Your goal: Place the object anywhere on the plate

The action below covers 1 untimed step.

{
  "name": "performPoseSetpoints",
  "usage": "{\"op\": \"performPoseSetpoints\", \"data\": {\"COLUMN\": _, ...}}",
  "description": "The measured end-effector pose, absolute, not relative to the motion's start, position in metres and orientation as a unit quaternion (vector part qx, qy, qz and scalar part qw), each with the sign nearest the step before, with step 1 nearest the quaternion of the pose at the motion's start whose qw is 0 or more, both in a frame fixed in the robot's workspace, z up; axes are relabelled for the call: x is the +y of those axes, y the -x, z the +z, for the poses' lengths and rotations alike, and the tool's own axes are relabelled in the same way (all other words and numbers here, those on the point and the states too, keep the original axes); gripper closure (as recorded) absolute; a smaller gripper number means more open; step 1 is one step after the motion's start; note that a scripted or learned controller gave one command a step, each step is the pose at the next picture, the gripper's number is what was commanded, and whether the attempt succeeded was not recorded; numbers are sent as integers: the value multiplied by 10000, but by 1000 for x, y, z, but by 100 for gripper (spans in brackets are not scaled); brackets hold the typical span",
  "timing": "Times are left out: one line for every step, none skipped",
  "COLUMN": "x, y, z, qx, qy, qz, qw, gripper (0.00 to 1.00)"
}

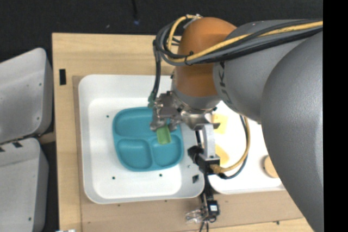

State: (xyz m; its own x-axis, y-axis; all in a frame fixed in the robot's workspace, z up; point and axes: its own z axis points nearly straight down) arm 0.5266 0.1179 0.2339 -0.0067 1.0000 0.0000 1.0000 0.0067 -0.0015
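Grey-and-orange KUKA arm (261, 73) reaching in from the right over the left white bin (98, 117), gripper (163, 126) poised above a teal divided plate (142, 138). Small green object (163, 137) right at the fingertips, over the plate's upper right part near the divider; whether pinched or merely resting there, impossible to tell, and finger spread equally unclear. Plate lying flat near the bin's centre. Round tan item (268, 166) in the right-hand bin (239, 185), partly hidden by the arm.
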Motion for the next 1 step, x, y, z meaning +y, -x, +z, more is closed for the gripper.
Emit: {"op": "performPoseSetpoints", "data": {"x": 122, "y": -527, "z": 249, "qx": -7091, "qy": 7051, "qz": -9, "qw": 1, "gripper": 100}}
